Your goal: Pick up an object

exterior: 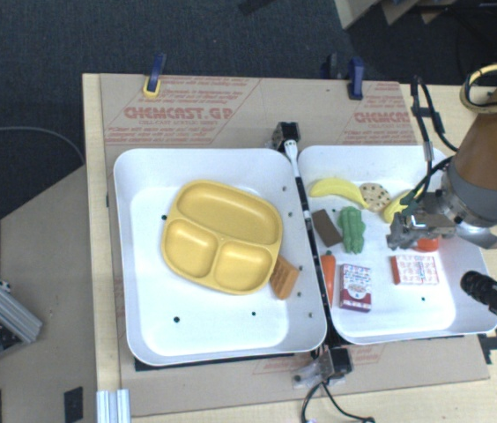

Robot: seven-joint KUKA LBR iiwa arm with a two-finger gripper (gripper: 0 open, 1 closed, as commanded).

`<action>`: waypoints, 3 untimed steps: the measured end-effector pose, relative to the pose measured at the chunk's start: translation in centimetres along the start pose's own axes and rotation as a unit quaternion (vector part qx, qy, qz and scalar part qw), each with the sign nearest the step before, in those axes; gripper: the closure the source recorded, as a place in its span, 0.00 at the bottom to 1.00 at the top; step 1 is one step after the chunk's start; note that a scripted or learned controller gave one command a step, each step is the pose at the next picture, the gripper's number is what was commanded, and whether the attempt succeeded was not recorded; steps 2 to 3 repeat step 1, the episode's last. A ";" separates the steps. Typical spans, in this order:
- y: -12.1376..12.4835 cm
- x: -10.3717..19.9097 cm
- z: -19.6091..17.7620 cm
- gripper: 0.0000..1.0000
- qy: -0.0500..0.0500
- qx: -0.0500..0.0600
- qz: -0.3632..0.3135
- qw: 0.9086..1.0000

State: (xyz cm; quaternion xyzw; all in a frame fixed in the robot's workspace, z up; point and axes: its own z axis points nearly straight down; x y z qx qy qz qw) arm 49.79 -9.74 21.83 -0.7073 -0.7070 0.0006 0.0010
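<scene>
A yellow divided plate [222,236] is seen in the left bin [134,263], with a brown wafer [285,278] touching its right edge. In the right bin [460,320], further right of the plate, a banana [337,188], green toy [352,228], brown block [325,226] and red carton [356,286] are noted. The gripper [410,229] is positioned over a red item [426,244] beside a red-and-white card [416,270]; its finger spread cannot be determined.

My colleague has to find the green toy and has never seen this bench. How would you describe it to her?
Look in the right-hand white bin, near its left side. Below the yellow banana and right of the brown block lies the green toy, a knobbly, upright oblong: the one green item among its neighbours.
</scene>
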 end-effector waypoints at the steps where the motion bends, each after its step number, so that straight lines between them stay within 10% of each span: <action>1: 0.1 0.2 -1.5 1.00 -0.001 -0.003 -0.001 1.000; 3: 0.1 0.2 -1.5 1.00 -0.001 -0.003 -0.001 1.000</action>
